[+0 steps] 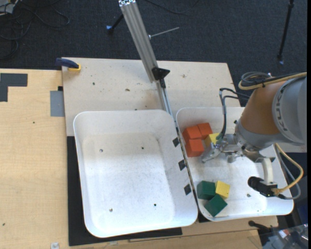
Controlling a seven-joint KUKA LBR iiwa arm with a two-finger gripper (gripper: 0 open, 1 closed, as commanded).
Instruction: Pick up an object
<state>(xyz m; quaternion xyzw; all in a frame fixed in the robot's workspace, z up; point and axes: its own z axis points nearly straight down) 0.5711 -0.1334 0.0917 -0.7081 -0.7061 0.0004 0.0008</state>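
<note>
1. Hovering low in the right bin [280, 204], the hand [221, 152] sits beside the orange blocks [194, 139]; grip state cannot be told.
2. Risk: nudging the small yellow block [214, 138] instead of enclosing it.

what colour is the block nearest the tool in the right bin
Yellow: a small yellow block sits beside the tool, next to the orange blocks. Camera view shows it best.

My bins [124, 191] look smooth, glossy white plastic; the bench [20, 154] pale matt wood; my wrist band [259, 110] satin orange metal
</note>
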